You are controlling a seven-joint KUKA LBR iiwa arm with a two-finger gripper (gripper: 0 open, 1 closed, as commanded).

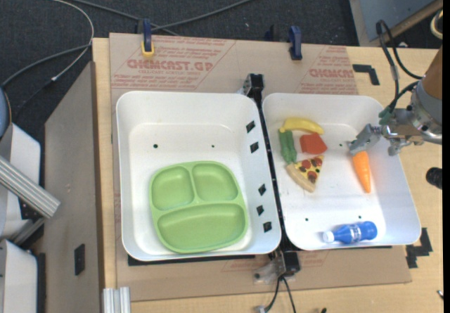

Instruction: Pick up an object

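Across the worktop (176, 58), a cardboard sheet held flat by blue clamps, I log two shallow white plastic bins side by side.

Left bin (133, 129): one pale green moulded plastic tray with three compartments (199, 205), matte and round-cornered, lying flat toward the near wall.

Right bin (394, 192), holding the candidates for picking:
- yellow curved plastic banana (304, 124), at the far side;
- green toy vegetable, long and narrow (287, 145), just beside the banana;
- red blocky toy piece (313, 143), touching or nearly touching the green one;
- wedge of toy pizza, tan crust with coloured toppings (307, 171);
- orange tapered plastic carrot (362, 171), smooth, tip toward me;
- small blue bottle with a white cap (351, 233), on its side by the near wall (likely to roll).

Gripper (367, 138): grey metal, reaching in from the right and poised just above the carrot's blunt end, which I judge to be its target. How wide its fingers stand I cannot tell, and nothing is visibly held.
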